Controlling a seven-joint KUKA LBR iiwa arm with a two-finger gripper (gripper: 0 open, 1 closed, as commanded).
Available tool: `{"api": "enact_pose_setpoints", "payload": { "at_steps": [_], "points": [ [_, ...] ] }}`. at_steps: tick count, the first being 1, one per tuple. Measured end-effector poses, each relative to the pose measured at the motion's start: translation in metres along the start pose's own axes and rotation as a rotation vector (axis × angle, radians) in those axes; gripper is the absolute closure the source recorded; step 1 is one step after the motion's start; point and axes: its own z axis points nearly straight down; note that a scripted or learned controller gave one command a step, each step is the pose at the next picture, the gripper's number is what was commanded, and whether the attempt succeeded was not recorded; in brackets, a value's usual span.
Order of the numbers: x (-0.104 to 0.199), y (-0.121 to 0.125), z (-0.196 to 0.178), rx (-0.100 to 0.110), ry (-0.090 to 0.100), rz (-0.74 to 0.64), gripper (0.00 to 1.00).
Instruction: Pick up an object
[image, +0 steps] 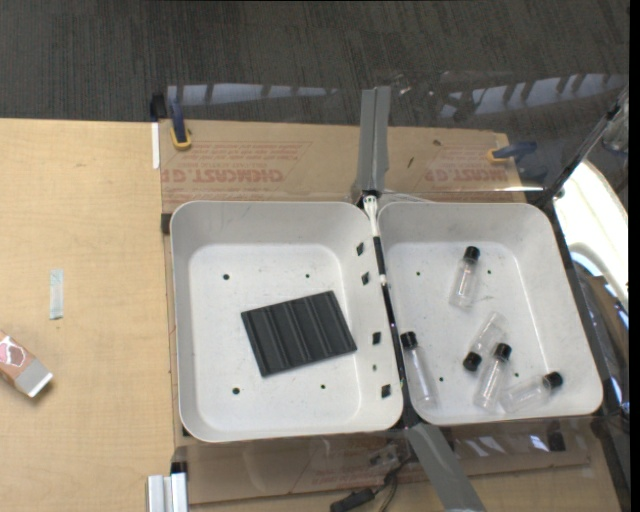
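since the arm reaches in from the right, the handiest pick is the clear vial (465, 275) lying alone in the right bin (560, 250), long axis running near-to-far, though i cannot tell the gripper's state.

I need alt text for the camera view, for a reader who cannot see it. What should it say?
Two shallow white bins sit side by side on a bench: the left bin holds a dark ribbed mat, and the right bin holds five small clear vials with black caps. Cardboard lies under the bins.
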Motion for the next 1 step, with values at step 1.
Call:
{"api": "enact_pose_setpoints", "payload": {
  "at_steps": [1],
  "points": [
    [-0.0013, -0.0008, -0.009, -0.001, -0.005, 0.003, 1.0]
  ]
}}
